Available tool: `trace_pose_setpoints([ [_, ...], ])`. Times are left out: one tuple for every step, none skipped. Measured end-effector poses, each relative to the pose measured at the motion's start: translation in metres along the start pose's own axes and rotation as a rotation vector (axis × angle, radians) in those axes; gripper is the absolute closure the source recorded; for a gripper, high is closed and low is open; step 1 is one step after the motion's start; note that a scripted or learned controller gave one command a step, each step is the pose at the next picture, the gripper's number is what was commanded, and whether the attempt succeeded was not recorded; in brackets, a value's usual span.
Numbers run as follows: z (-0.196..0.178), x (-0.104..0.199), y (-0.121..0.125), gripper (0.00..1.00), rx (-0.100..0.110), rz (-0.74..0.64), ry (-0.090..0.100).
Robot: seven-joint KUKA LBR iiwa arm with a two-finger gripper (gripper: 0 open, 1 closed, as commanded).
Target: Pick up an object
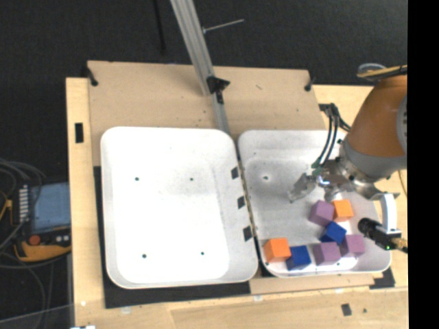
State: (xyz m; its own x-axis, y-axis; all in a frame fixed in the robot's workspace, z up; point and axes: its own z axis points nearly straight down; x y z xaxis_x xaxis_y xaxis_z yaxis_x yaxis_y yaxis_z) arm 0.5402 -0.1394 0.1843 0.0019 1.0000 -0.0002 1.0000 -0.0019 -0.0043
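Several small blocks lie in the near right part of the right bin [274,157]. Among them are an orange block [277,249], a blue block [299,257], a purple block [327,253], another purple block [321,213], a blue block [334,232], an orange block [343,208] and a purple block [355,244]. My gripper [302,185] hangs over the bin's bare middle, just up and left of the purple block by the orange one. I see nothing in it.
The left bin [171,204] sits beside the right one, with small clips along the shared edge. A metal pole [195,36] slants up from the back of the bench. The arm's orange band [381,118] covers the right bin's far right corner.
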Motion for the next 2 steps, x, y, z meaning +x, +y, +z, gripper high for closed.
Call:
trace_pose_setpoints([
  [0.044,-0.007,-0.002,0.00,-0.001,-0.001,-0.001],
  [0.030,-0.008,0.000,1.00,-0.010,0.008,-0.001],
])
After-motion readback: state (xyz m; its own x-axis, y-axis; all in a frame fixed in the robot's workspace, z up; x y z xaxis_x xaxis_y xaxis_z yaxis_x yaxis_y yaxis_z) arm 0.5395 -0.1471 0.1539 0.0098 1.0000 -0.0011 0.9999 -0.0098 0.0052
